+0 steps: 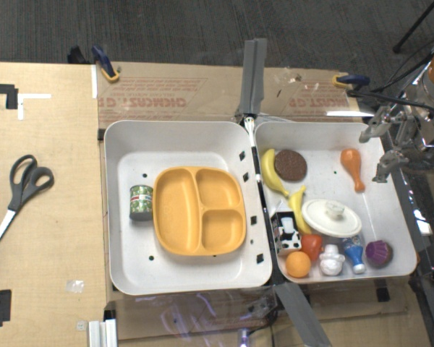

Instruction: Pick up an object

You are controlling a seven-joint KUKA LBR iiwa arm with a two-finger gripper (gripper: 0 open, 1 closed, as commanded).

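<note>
Nothing picked up yet, by the look of it — every object resting in a bin. End effector (388, 147) parked at the far right rim of the right bin (401, 215), up near the back corner, nothing visible between its fingers; whether spread or closed, cannot tell, too much clutter of cables and metal there.

Closest candidate: an orange drumstick toy (353, 168), lying near the end effector on bare bin floor, apart from everything else. Further in, a brown round patty (290, 164) touching a yellow banana (273, 173), a white lidded dish (332, 217), and along the front wall an orange ball (298, 264), a white figure (331, 260) and a purple ball (378, 252), crowded together.

Left bin (119, 201) holding a yellow divided plate (200, 210) and a small green can (141, 202) just beside it.

Left to do, apparently — the whole job: descend, close on something, lift.
</note>
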